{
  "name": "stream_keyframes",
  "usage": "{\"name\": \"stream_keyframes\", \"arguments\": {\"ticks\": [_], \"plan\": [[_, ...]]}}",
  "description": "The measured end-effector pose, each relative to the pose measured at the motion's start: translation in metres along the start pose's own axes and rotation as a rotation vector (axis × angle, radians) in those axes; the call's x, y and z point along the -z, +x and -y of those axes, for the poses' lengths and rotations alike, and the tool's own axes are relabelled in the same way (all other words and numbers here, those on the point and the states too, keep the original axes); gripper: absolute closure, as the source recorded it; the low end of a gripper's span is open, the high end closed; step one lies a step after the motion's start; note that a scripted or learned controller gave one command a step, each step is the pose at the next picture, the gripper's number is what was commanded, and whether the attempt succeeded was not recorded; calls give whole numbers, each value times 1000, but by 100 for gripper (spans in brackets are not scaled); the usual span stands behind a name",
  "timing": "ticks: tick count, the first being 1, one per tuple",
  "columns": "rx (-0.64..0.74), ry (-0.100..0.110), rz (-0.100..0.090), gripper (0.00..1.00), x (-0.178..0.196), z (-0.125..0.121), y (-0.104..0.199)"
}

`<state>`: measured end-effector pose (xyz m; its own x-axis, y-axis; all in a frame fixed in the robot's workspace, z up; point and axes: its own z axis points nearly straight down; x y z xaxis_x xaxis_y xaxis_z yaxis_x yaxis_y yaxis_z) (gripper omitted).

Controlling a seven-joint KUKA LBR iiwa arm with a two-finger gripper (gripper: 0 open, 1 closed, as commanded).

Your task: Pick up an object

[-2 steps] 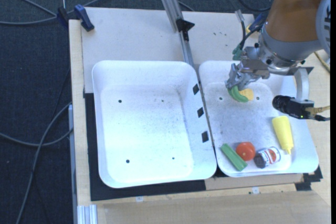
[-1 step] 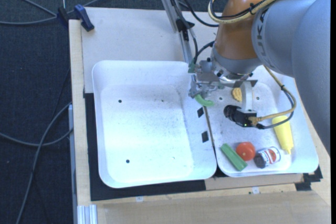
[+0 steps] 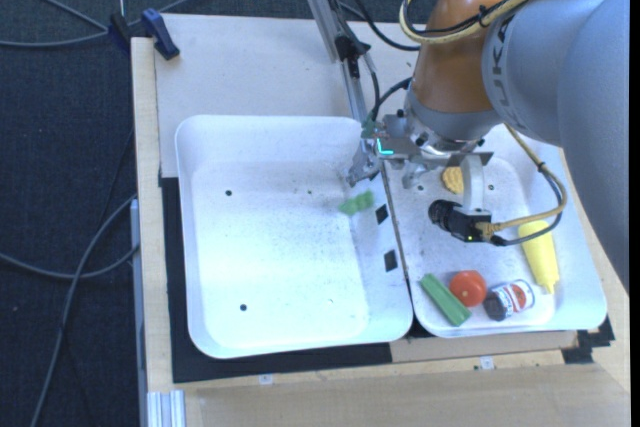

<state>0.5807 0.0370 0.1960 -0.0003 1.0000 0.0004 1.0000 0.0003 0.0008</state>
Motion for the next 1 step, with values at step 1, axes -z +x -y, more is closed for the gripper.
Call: {"name": "stream_keyframes", "arguments": {"ticks": [1], "plan": [[0,0,0,100,10,0,0]]}}
